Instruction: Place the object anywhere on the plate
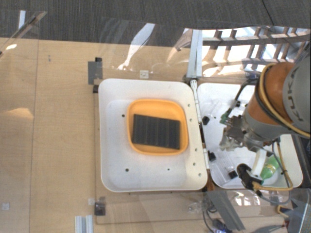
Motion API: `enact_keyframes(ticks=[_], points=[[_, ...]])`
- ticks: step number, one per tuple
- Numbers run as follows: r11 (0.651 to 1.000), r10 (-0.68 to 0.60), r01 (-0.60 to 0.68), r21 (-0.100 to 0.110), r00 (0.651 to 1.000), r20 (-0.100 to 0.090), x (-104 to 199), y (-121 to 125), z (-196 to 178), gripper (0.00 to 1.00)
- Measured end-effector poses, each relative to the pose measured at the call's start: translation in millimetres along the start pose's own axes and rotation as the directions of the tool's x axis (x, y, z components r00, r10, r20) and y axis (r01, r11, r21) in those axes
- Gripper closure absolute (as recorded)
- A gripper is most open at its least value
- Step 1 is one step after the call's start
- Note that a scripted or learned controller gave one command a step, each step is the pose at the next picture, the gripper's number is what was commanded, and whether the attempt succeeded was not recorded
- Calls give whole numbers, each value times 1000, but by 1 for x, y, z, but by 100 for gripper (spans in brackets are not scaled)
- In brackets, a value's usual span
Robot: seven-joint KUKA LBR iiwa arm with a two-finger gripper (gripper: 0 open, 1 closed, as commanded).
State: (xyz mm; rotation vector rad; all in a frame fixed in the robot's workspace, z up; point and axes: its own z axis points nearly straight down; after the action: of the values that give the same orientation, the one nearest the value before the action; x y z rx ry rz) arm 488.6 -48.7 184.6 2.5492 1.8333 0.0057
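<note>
Camera view: the gripper hangs low over the right bin, reaching down as if to pick. Whether it is open, or has hold of anything, I cannot tell. A green thing, likely the object, lies in that bin's near right part, partly behind the arm. The orange plate sits mid left bin, well apart, ready to receive it.

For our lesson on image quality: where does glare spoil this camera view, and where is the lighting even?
Camera view: bright stripes wash out the far edge of the right bin; pale reflections streak the bench behind the left bin; the orange plate is evenly lit and sharp.
</note>
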Motion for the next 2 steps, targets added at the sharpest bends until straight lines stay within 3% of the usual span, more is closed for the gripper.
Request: enact_keyframes(ticks=[1, 2], points=[[997, -84, 84, 1, 997, 0, 87, -30, 0, 100], [977, -212, 212, 2, 977, 0, 154, -22, 0, 100]])
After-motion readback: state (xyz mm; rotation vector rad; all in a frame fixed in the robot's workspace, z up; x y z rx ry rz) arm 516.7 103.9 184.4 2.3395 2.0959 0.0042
